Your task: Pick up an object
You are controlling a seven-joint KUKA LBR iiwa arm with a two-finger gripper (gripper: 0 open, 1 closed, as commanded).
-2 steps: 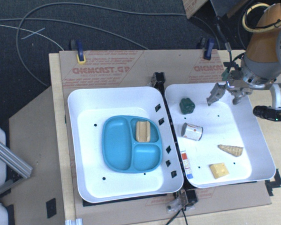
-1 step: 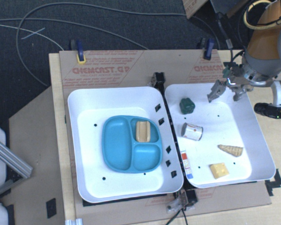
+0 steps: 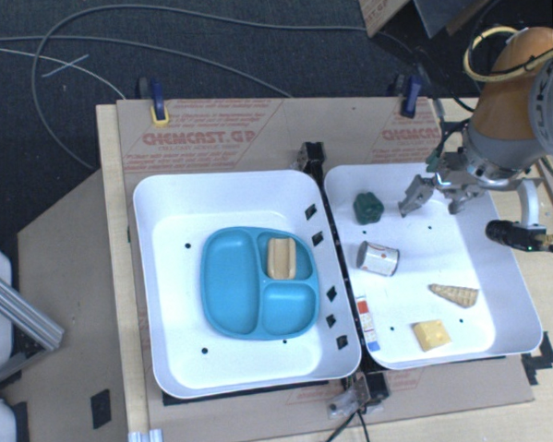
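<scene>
My gripper (image 3: 438,200) hangs over the far side of the right bin (image 3: 506,277), open, with nothing between its fingers. A dark green lump (image 3: 367,207) lies to its left near the bin's far left corner. Nearer the camera, a small silver can (image 3: 378,258) lies on its side. A tan wedge (image 3: 455,295) and a yellow block (image 3: 431,334) rest toward the bin's front. A red and white flat packet (image 3: 365,319) lies along the left wall.
The left bin (image 3: 168,267) holds a blue divided plate (image 3: 234,287) with a tan block (image 3: 280,258) in its upper right compartment. A black divider with clips (image 3: 326,250) runs between the bins. Cables lie on the dark floor behind the bench.
</scene>
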